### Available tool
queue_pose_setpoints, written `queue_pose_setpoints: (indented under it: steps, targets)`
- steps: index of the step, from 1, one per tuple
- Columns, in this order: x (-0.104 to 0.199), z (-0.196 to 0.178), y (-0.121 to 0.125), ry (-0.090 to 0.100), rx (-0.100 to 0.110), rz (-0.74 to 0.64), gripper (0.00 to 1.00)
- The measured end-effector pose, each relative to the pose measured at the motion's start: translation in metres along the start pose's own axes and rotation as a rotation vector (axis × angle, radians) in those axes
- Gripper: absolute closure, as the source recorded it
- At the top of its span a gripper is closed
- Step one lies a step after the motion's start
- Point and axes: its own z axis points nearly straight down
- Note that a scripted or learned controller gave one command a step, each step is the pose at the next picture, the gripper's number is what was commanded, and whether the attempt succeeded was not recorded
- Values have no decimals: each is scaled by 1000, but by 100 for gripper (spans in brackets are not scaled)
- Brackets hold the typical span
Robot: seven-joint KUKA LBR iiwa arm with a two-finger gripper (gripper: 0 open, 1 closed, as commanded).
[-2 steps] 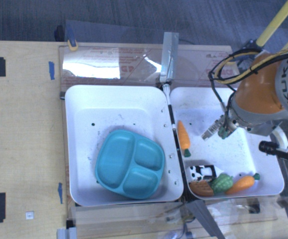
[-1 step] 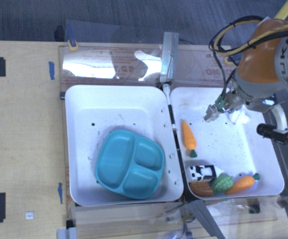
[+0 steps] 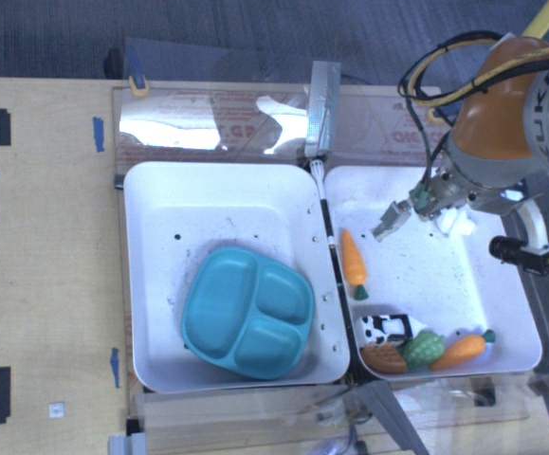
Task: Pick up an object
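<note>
In the camera view, the two-finger gripper (image 3: pixel 394 218) is seen above the right shallow white bin (image 3: pixel 502 297), its fingers parted with nothing between them. An orange plastic carrot (image 3: pixel 353 259) lies just beside the bin's left wall. A teal sectioned plate (image 3: pixel 247 309) is seen in the left white bin (image 3: pixel 160 197)

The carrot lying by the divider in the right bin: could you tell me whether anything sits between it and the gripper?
Nothing visible does. The gripper is above bare bin floor, up and to the right of the carrot. The other toys lie along the bin's near edge, out of that path.
</note>
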Motion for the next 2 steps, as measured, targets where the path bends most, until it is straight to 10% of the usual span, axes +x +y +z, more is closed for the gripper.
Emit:
queue_pose_setpoints:
  steps: [1,2]
  targets:
    - [0,-9,2,-3,-3,-2,100]
    - [0,-8,2,-2,-1,-2,0]
